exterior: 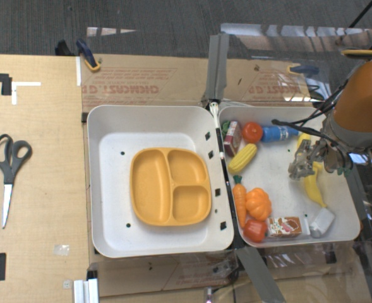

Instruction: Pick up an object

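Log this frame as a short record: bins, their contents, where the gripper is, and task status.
left bin: yellow divided plate
right bin: corn, tomato, blue bottle, carrot, orange pumpkin, banana, small carton
gripper: low over right bin, beside the banana
held: nothing visibly between the fingers
outside bins: scissors on the bench at left
task status: pick not yet done

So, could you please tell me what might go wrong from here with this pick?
The end effector hangs over the right bin beside the banana, near the bin's right side; a descent there may clip the fruit's edge and push it away. The toys along the left wall, such as the corn and carrot, lie packed together, so grasps there could jam.
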Available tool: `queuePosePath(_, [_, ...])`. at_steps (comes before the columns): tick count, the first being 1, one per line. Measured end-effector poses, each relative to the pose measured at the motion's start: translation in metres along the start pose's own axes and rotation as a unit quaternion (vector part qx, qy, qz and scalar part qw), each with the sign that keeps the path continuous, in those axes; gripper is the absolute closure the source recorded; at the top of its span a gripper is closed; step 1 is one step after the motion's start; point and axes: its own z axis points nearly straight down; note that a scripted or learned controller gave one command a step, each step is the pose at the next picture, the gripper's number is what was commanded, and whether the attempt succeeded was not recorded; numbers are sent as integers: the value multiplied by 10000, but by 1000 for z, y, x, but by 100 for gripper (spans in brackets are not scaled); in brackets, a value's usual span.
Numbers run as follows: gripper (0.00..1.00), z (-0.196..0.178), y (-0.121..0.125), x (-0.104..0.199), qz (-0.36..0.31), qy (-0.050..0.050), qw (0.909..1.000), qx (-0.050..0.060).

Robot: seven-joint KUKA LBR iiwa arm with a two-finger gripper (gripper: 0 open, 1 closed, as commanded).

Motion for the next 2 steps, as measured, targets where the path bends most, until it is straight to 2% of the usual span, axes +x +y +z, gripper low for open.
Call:
queuePosePath(1, [0,0,1,0,-2,1,10000,-2])
queuePosePath(2, [100,-7,1,-1,-16,-5,10000,3])
